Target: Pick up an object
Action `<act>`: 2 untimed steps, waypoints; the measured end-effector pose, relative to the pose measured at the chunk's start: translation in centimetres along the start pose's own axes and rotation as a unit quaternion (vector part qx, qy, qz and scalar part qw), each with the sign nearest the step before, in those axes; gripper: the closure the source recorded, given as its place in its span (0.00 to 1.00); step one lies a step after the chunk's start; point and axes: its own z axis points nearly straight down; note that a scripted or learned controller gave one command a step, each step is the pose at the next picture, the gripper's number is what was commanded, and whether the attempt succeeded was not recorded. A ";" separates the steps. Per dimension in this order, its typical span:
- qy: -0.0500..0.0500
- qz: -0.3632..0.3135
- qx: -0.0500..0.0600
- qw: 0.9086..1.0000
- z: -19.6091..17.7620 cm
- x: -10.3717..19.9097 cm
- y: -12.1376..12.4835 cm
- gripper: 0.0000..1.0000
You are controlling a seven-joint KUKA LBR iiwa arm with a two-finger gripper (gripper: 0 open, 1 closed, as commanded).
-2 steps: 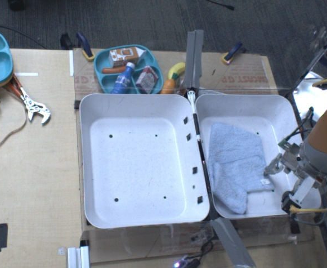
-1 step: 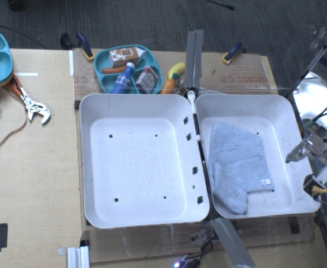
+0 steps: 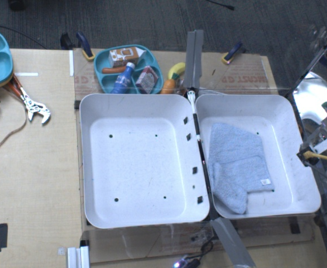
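Observation:
A pale blue-grey cloth (image 3: 237, 163) lies flat in the right white bin (image 3: 291, 121). It is folded and covers the bin's left and middle floor. A small white label (image 3: 265, 181) sits near its lower right corner. The left white bin (image 3: 96, 149) stands beside it, and their inner walls touch along the middle.
Behind the bins, a teal tray (image 3: 103, 78) holds toy food and a blue bottle (image 3: 122, 78). A banana (image 3: 176, 70) and a carrot (image 3: 168, 86) lie next to a grey post (image 3: 193, 54). A wrench (image 3: 34, 108) lies on the wooden bench at left. Metal fittings (image 3: 318, 144) crowd the right edge.

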 end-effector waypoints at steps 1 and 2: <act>-0.001 0.088 0.001 0.996 -1.3 -0.7 1.6 0.00; -0.001 0.091 0.002 0.996 8.0 -0.8 1.6 0.00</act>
